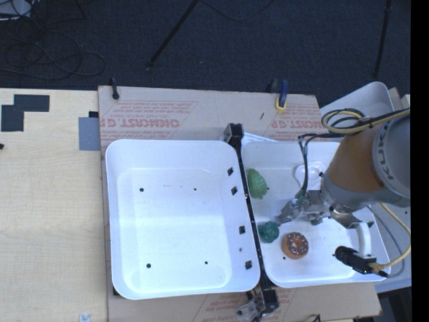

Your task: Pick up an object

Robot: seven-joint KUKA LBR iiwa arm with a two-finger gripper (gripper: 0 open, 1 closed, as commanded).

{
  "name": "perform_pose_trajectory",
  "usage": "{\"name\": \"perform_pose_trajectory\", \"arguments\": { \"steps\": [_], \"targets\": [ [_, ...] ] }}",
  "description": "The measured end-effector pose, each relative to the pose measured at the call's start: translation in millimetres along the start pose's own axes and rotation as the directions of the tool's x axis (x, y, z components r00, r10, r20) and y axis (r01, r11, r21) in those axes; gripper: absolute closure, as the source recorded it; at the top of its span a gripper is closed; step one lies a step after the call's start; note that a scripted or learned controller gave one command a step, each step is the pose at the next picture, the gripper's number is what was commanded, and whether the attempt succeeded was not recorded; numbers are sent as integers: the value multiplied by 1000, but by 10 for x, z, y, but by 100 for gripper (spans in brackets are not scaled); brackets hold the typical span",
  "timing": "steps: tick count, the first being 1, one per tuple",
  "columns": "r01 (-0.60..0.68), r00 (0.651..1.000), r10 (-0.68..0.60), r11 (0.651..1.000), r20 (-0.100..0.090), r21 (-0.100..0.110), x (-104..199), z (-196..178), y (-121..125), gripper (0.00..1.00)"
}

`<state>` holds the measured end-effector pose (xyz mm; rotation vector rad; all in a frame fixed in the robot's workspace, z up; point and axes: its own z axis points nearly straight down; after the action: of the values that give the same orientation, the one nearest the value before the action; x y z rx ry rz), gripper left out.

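My gripper (pixel 289 213) hangs low over the middle of the right bin (pixel 315 277), reaching in from the right. A light green crumpled object (pixel 256 182) lies against the bin's left wall, up and left of the gripper. A small dark green ball (pixel 269 231) rests just below and left of the gripper, close to it. A brown ring-shaped object with a pale centre (pixel 295 245) lies directly below the gripper on the bin floor. I see nothing held in the gripper.
The left bin (pixel 134 180) stands beside the right one, with a black divider rail (pixel 241 200) between them. A white rounded object (pixel 303 174) lies near the right bin's far side, next to the arm. Cardboard (pixel 167 116) lies under both bins.
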<state>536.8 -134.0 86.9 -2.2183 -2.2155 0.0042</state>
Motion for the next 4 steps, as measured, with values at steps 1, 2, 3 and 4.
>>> {"name": "perform_pose_trajectory", "arguments": {
  "steps": [1, 2, 3, 4],
  "targets": [
    [-5, 1000, 5, 1000, 4, -3, -565, -377, -619, 0],
    [-6, 1000, 6, 1000, 1, -2, -537, -453, -599, 100],
    [-10, 1000, 10, 1000, 0, -1, -544, -545, -601, 100],
    [-15, 1000, 15, 1000, 0, 0, -551, -638, -603, 100]
  ]
}}
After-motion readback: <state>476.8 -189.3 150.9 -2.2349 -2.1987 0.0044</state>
